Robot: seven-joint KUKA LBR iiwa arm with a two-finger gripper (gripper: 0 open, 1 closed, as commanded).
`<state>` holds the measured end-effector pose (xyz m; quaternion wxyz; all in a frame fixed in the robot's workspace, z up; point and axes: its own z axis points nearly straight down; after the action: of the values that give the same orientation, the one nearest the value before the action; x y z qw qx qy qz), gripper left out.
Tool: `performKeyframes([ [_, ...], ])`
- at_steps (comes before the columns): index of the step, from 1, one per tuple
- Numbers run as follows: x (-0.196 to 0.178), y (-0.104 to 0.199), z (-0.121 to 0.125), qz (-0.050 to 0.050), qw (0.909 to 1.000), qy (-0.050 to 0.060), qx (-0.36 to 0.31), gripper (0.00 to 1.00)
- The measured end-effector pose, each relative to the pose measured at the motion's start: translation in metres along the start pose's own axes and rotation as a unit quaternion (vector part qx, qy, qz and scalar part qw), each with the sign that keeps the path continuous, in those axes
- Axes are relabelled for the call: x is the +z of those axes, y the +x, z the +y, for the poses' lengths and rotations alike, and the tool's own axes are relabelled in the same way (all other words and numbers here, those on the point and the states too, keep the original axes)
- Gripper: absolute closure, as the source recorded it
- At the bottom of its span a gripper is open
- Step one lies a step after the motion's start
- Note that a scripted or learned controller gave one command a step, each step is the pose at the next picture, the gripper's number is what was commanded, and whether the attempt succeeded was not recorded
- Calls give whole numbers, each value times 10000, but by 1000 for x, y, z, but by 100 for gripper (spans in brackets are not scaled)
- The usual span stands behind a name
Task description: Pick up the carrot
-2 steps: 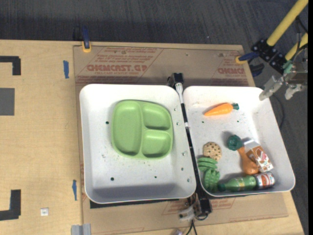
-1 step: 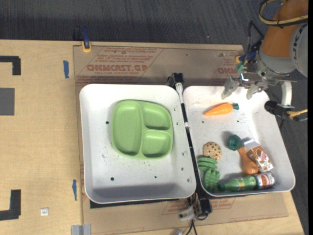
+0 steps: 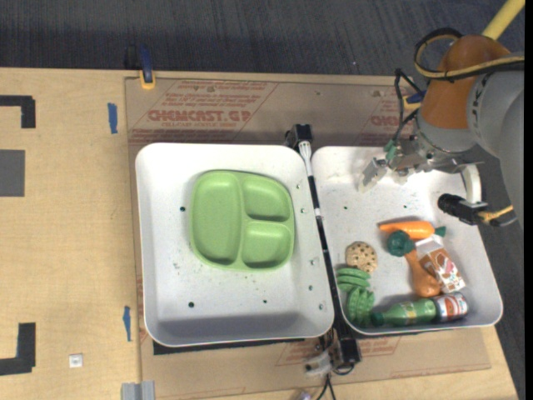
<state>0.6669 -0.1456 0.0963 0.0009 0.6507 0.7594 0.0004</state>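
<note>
Nearest the camera: green bottle (image 3: 416, 311), lying along the right bin's (image 3: 491, 307) near wall. Carrot (image 3: 408, 230): orange, green-topped, flat on that bin's floor, mid-right, just above a snack packet (image 3: 437, 267); not yet picked up. Cookie (image 3: 361, 257) to its left. Gripper (image 3: 379, 169): fingers spread, holding nothing, near the far wall, well apart from the carrot. Approach and grasp remain, by this judgement.

The tabletop (image 3: 67, 248) carries a flat cardboard sheet (image 3: 250, 111). Two white bins sit side by side on it: left bin (image 3: 158, 248), right bin (image 3: 475, 282).
</note>
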Motion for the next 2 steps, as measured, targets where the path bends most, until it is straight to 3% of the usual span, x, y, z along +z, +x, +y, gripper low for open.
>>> performKeyframes([
  [2, 6, -3, -120, -18, 9988, -50, -484, 0],
])
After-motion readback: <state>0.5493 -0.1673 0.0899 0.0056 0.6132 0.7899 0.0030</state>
